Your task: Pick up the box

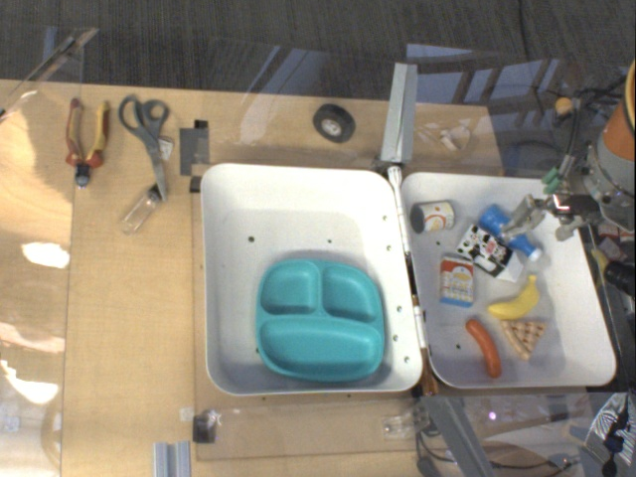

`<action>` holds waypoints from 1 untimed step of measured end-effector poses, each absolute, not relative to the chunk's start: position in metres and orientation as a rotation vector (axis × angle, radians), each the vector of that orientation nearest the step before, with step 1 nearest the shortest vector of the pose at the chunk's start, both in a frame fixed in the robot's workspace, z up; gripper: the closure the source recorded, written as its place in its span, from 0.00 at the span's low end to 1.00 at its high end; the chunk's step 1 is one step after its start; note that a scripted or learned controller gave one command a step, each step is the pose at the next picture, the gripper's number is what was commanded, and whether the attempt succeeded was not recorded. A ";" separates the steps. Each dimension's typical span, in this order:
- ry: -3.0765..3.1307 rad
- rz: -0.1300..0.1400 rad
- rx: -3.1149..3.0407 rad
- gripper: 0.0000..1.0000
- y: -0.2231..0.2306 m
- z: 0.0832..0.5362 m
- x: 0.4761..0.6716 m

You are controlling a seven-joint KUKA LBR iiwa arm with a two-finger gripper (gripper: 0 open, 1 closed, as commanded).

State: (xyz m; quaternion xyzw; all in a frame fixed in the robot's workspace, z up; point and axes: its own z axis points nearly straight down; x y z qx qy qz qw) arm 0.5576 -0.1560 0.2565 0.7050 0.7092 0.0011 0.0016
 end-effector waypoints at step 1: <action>2.323 0.004 2.111 0.00 -0.074 0.184 0.553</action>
